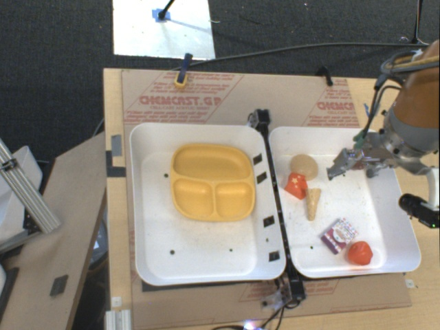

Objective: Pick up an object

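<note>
In the right bin [405,249] lie several small items: a tan round lump [304,165], a red wedge [296,185], a pale cone [313,203], a purple and white packet [339,235] and a red ball [359,252]. My gripper [356,162] hangs over the upper right part of that bin, to the right of the tan lump and apart from it. Its fingers stand spread, and nothing lies between them. The orange band of the arm [419,102] rises above it at the right edge.
The left bin [155,253] holds a yellow three-part plate [212,182]. A black clip strip [271,191] runs between the two bins. Both rest on a cardboard sheet [206,95]. A cable [302,47] crosses the dark floor behind.
</note>
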`<control>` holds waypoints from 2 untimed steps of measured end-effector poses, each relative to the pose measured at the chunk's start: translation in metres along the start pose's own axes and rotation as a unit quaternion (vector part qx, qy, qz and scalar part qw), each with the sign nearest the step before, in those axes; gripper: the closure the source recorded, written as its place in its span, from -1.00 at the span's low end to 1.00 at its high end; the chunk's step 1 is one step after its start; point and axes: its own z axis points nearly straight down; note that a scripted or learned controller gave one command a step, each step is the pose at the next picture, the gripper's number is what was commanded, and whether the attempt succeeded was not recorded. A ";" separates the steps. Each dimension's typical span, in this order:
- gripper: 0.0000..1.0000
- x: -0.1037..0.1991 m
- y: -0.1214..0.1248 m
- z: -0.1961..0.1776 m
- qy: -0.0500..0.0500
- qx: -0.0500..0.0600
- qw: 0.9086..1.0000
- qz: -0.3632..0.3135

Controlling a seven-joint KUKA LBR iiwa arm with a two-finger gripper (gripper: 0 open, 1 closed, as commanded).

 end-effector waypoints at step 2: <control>-1.00 -0.007 0.006 0.054 -0.001 -0.003 1.000 0.000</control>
